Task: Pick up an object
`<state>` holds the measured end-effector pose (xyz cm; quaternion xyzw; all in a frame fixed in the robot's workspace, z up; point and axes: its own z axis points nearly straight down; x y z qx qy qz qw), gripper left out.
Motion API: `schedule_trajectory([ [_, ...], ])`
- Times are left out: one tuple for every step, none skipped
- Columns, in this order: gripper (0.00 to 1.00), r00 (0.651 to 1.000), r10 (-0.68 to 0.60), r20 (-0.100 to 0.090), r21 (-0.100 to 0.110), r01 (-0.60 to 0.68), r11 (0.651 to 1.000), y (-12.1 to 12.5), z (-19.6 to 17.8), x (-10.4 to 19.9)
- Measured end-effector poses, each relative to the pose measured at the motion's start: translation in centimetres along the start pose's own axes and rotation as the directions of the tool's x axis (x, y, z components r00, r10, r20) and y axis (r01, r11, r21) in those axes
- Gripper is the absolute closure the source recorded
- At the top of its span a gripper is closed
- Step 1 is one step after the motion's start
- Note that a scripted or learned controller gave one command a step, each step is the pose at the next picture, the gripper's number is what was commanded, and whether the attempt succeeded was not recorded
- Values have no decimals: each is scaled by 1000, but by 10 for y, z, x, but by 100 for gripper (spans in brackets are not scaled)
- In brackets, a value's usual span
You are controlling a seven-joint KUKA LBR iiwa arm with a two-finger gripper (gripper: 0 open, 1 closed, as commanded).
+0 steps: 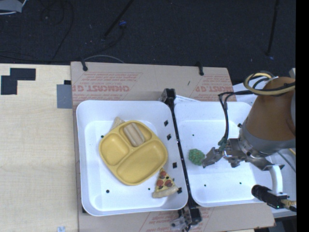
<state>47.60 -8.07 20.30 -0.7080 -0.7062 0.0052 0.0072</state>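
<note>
Right bin [227, 197] | green piece [196, 156] just left of pincer [208, 161]

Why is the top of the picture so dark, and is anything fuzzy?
In the camera view, the floor beyond the bench is black and unlit, so the cables there barely show; the two white plastic bins are brightly and evenly lit with faint shadows; the small green broccoli-like toy and the gripper beside it look soft and grainy, their fine detail lost.
</note>
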Motion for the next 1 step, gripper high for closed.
schedule_trajectory([
  [0,1000,-2,1,-12,2,1000,3,-6,0],
])
